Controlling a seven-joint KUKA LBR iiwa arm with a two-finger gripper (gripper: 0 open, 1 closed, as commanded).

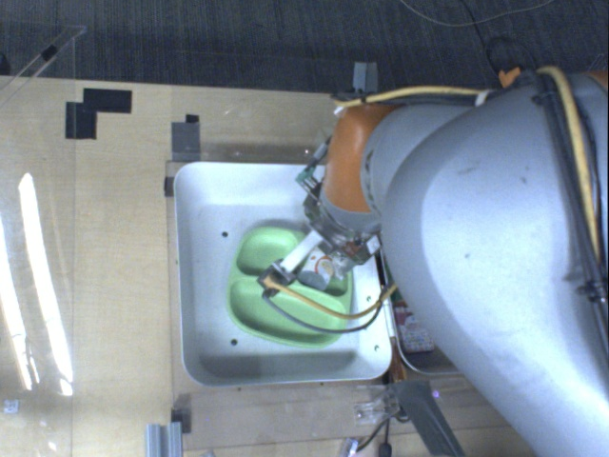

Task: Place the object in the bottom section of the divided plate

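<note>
One green divided plate (pixel 255 305) lies in white bin (pixel 205 219); hand (pixel 326 258) hovers over it, grip can't be told; placement prob. unfinished.

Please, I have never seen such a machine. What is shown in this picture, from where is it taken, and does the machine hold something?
This is a robot arm, grey with an orange band, reaching in from the right. One camera, fixed above the bench, looks down at a slant. The arm's pincer hangs over a green divided plate, which lies in a shallow white bin. Whether the pincer holds anything, I cannot tell: the wrist hides it.
</note>
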